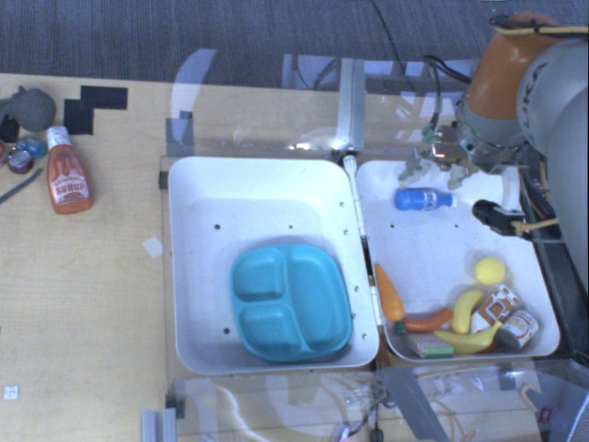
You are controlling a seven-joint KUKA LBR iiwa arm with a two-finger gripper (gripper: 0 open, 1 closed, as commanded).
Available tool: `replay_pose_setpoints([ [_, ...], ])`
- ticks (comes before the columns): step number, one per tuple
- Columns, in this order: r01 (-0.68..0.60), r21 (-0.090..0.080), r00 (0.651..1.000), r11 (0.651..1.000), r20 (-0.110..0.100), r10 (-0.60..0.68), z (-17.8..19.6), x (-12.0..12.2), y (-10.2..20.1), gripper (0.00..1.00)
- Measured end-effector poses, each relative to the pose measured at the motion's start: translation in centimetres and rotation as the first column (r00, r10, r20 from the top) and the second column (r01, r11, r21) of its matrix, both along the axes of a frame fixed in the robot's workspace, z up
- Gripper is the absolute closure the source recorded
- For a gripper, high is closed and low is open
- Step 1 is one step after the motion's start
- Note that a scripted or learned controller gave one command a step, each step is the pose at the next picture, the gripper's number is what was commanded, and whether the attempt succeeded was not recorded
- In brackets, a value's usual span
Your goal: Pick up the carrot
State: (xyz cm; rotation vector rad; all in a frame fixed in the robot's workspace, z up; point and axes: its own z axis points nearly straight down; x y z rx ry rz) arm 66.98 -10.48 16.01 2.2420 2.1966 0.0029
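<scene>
The carrot is a small orange cone lying along the left wall of the right bin, tip pointing to the back. My gripper hovers at the back of that bin, well away from the carrot, just above a blue bottle that lies on its side. Its fingers stand spread apart with nothing between them.
Front of the right bin: a red-orange pepper-like piece, a banana, a lemon and a snack packet. A teal divided plate lies in the left bin. A ketchup bottle lies on the bench at left.
</scene>
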Motion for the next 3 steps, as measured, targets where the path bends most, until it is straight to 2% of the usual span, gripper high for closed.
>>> replay_pose_setpoints([
  [1,0.116,0.001,0.993,0.993,0.001,-0.116,1.4,-11.5,1.8,0.00],
  [2,0.036,0.002,0.999,0.999,-0.001,-0.036,2.5,-15.1,9.6,0.00],
  [3,-0.124,0.000,0.992,0.992,0.003,0.124,5.4,-17.1,4.9,0.00],
])
